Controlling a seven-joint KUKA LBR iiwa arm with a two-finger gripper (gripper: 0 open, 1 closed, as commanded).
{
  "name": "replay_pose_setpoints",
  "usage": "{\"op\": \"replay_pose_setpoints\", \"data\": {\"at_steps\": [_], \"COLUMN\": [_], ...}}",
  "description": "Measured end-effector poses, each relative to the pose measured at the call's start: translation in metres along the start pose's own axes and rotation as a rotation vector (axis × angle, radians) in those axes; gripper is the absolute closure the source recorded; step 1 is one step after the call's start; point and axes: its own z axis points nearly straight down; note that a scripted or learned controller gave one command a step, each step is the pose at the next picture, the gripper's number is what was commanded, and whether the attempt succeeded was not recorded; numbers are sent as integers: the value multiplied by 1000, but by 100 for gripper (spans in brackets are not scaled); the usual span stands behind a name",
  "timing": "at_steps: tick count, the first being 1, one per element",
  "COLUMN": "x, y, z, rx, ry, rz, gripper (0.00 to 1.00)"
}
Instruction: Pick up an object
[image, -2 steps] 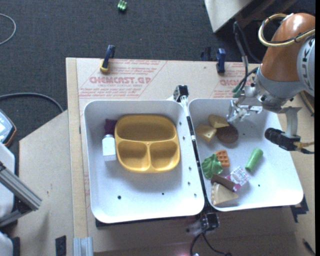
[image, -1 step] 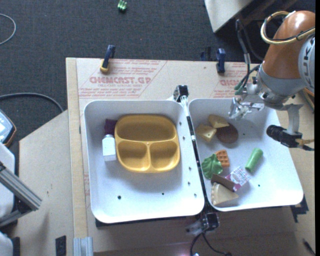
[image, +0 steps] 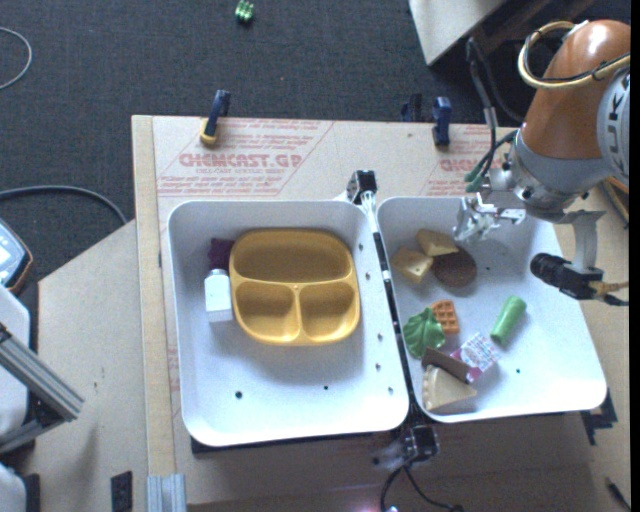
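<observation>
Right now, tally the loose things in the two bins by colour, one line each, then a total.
Yellow: 1, the divided tray
White: 1, the small bottle
Dark purple: 1, a piece behind the bottle
Tan or beige: 3, two chunks and a wedge
Brown: 2, a round piece and a bar
Green: 2, a cylinder and a leafy piece
Orange: 1, a waffle
Pink and white: 1, a packet
Total: 12

The yellow tray (image: 293, 284) hides part of a dark purple item (image: 220, 249) behind it.

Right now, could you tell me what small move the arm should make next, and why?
Probably a short descent: the gripper hangs above the right bin, just up-right of the brown round piece, with nothing visibly held. That piece looks like the closest target.
</observation>
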Motion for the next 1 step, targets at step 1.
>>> {"op": "replay_pose_setpoints", "data": {"at_steps": [1], "x": [-5], "y": [12], "z": [12], "rx": [-3], "ry": [-3], "rz": [0], "gripper": [100]}}
